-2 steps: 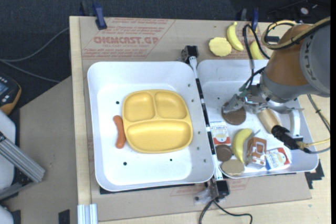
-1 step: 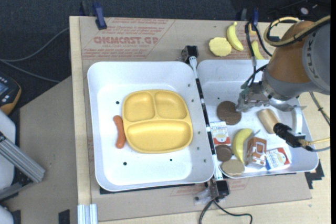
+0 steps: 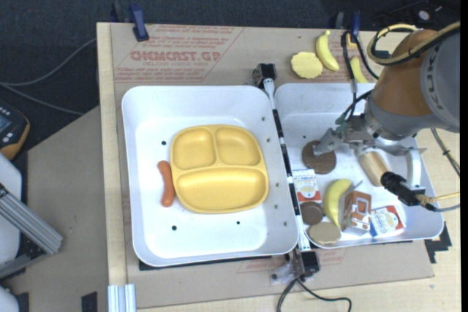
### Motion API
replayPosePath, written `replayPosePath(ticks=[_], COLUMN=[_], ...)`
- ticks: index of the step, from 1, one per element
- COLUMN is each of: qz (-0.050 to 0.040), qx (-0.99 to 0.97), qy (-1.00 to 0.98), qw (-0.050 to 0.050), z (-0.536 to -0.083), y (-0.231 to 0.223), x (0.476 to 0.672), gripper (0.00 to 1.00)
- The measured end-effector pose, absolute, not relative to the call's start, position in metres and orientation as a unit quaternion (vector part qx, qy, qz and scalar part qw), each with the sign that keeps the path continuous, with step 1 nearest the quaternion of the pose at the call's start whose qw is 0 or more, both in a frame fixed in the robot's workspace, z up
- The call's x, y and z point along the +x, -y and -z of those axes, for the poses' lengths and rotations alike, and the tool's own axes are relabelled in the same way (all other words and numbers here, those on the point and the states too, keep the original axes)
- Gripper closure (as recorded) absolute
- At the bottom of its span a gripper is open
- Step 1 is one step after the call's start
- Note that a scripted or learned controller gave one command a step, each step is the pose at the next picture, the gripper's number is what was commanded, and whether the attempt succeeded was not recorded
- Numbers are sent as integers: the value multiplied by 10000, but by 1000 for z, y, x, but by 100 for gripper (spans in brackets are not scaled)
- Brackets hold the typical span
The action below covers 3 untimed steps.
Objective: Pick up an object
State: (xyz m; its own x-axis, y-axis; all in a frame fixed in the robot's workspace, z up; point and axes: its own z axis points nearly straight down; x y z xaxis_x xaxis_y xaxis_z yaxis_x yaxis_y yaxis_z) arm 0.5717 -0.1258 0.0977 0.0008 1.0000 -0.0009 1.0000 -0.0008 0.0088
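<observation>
In the left bin (image 3: 139, 157) a yellow divided plate (image 3: 218, 169) lies in the middle, and a small orange sausage (image 3: 167, 183) rests just beside its left edge. The right bin (image 3: 311, 100) holds the crowd: a brown round cookie (image 3: 319, 155), a banana (image 3: 336, 201), small cartons (image 3: 365, 214) and a bread roll (image 3: 371, 166). The claw (image 3: 338, 142) hangs over the cookie, near its right edge; whether it is wide or narrow I cannot tell. The cookie looks light, stiff and flat, so I think it should be taken across its rim. The banana seems easier, held at its middle. The surface (image 3: 175, 51) is printed brown board, with two more bananas at the back, on dark carpet.
</observation>
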Motion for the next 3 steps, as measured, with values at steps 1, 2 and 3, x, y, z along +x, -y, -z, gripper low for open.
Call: replayPosePath(ticks=[1, 2, 3], qz=[-13, -32, -38], qx=[7064, 7069, 7071], qy=[-7078, -7073, -7071], qw=[22, 41, 45], z=[-87, -98, -108], y=[92, 93, 93], x=[580, 581, 581], gripper=[0, 100, 100])
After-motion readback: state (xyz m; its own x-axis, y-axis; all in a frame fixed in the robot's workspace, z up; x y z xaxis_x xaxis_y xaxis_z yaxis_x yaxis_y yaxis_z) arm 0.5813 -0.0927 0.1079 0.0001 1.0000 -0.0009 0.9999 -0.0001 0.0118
